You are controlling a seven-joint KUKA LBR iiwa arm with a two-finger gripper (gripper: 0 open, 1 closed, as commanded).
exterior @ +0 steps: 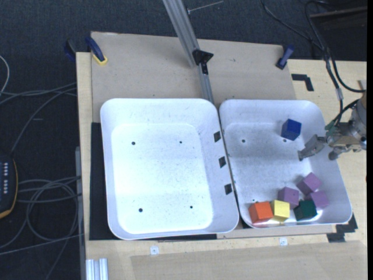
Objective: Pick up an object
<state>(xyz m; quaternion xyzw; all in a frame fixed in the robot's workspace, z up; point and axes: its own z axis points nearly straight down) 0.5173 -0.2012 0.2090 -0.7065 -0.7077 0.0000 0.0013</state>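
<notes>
Right bin (256, 118), tool (320, 149) open, empty

- The left white bin (111, 156) has a few small dark dots on its floor.
- The right white bin (256, 112) sits just beside it — the two bins touch in the middle.
- Three little dark clips (222, 161) sit along the line where the bins meet.
- A wooden bench (151, 69) lies under both bins.
- A grey metal pole (183, 25) slants down to the gap between the bins.
- Blue clamps (96, 50) hold the far corners of the bench — one at the left, one at the right (285, 56).
- Black cables (35, 121) curl on the dark carpet (41, 16) at the left.
</notes>
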